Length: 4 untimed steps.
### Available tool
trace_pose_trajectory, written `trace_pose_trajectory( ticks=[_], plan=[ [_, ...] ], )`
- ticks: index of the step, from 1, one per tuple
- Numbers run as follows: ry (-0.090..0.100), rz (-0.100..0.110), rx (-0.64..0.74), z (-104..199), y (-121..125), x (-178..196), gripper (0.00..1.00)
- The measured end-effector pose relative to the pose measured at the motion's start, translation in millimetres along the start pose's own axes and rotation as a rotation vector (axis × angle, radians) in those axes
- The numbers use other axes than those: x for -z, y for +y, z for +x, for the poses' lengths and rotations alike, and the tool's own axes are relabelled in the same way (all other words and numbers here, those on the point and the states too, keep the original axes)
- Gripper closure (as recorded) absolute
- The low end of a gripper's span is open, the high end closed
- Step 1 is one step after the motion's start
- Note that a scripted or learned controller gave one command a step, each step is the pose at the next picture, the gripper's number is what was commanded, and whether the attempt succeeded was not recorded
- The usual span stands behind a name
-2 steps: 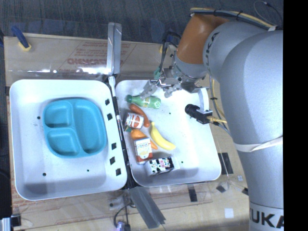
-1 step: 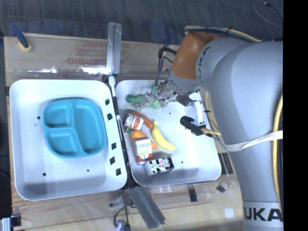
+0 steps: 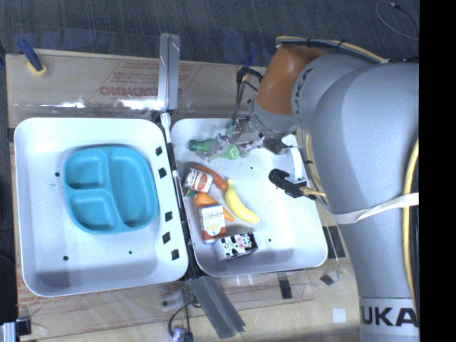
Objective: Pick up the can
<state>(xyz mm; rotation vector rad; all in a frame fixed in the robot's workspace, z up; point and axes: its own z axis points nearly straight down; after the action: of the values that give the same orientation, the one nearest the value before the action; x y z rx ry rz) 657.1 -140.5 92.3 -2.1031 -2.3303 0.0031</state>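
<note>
The can [image 3: 199,181], red-orange with a white label, lies on its side at the left of the right bin [image 3: 299,244], close to the divider. My gripper [image 3: 236,142] is at the far end of that bin, above and to the right of the can and well apart from it. It hovers over a green plastic bottle [image 3: 204,146] that lies flat there. Clear, glinting parts around the gripper's tip hide how it stands.
Near the can lie a banana [image 3: 241,206], an orange carton [image 3: 211,221] and a black-and-white box [image 3: 237,244]. A blue divided plate [image 3: 110,189] sits in the left bin [image 3: 43,262]. The arm's grey bulk covers the right side.
</note>
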Motion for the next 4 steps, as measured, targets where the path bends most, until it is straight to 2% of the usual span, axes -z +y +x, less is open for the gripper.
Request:
trace_pose_trajectory(
  ticks=[1, 2, 3, 4],
  plan=[
    [-0.001, -0.003, 0.019, -70, -7, 1, 0.00],
    [0.000, 0.000, 0.075, 15, -82, -1, 0.00],
    [0.000, 0.000, 0.075, 14, -82, -1, 0.00],
    [0.000, -0.002, 0.014, -51, -89, 63, 0.00]
  ],
)
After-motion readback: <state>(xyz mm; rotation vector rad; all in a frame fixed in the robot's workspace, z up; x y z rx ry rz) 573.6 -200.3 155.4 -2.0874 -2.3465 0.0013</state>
